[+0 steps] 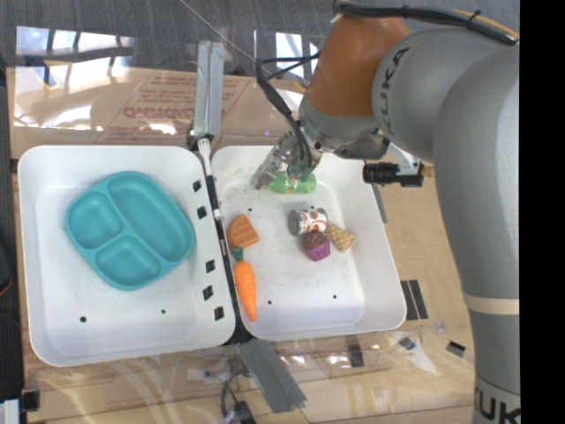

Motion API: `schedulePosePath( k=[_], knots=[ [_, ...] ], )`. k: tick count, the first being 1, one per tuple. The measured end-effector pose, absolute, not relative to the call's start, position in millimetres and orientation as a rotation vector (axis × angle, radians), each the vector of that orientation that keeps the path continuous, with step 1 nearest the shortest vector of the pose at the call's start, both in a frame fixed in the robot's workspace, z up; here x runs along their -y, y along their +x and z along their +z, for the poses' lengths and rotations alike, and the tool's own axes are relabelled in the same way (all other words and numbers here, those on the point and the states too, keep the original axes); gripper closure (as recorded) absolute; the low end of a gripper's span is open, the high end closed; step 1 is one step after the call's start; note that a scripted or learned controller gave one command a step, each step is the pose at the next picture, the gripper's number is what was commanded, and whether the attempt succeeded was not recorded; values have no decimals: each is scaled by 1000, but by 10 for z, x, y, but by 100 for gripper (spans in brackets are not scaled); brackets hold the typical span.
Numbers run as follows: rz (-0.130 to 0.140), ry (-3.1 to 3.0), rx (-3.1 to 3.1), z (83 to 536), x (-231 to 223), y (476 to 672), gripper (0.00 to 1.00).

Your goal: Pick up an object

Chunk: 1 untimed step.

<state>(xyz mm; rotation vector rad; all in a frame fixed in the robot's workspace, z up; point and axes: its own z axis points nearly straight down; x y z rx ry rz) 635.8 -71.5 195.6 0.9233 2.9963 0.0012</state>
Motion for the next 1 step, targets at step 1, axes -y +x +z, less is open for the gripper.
schedulePosePath(
  k=[1],
  knots=[
    [-1, 696, -3064, 1922, 760, 5460, 100]
  ],
)
